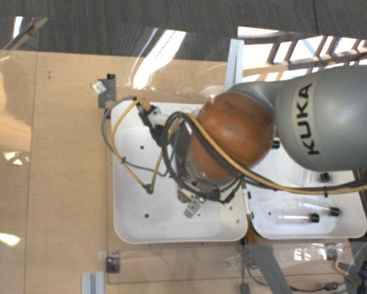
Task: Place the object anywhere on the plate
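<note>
Overhead, the grey arm (330, 115) is reaching in from the right and is covering most of the right bin (355, 228) and the upper right part of the left bin (128, 225). Its orange band (232, 133) is sitting over the divide between the two bins, and a bundle of black and yellow cables (137, 146) is looping out from it across the upper left part of the left bin. Open room is lying along the left bin's left side and its near floor, where the white surface is showing bare apart from a few small dark dots. All around the bins the pale wooden bench (48, 164) is running wide on the left, and a small black bracket (106, 90) is standing just beyond the left bin's far left corner.

A clear tube-like object (306, 215) with dark ends is lying flat near the front edge of the right bin, close beside the wall between the bins and apart from the arm. I cannot make out any plate.

Below the orange band, the gripper (192, 207) is hanging low over the middle of the left bin, near its right wall. How wide the claw stands, and whether it has hold of anything, I cannot tell.
</note>
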Controlling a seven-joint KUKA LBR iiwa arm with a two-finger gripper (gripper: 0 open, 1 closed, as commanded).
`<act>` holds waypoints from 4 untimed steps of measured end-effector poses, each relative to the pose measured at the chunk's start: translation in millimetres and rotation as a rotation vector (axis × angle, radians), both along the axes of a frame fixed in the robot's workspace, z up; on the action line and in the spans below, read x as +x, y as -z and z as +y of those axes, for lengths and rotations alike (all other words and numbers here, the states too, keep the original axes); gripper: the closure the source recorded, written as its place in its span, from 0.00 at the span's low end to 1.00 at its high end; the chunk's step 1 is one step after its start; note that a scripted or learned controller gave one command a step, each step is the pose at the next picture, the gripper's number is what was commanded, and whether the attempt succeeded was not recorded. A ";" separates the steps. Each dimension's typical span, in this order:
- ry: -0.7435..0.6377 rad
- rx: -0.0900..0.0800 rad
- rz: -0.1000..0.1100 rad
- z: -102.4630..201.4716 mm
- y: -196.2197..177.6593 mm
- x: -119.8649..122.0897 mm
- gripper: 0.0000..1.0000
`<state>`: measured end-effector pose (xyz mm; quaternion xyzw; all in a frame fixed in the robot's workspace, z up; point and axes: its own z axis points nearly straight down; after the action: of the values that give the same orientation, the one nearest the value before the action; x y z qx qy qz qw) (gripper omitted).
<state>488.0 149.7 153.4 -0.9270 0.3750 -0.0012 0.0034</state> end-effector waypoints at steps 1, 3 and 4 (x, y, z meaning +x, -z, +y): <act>-0.012 0.000 0.003 -29.4 32.9 69.7 1.00; -0.493 -0.004 -0.001 -35.4 58.6 11.7 1.00; -0.320 -0.003 -0.002 -104.0 -32.4 105.6 1.00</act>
<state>593.6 45.7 185.8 -0.9749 0.2226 -0.0022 0.0028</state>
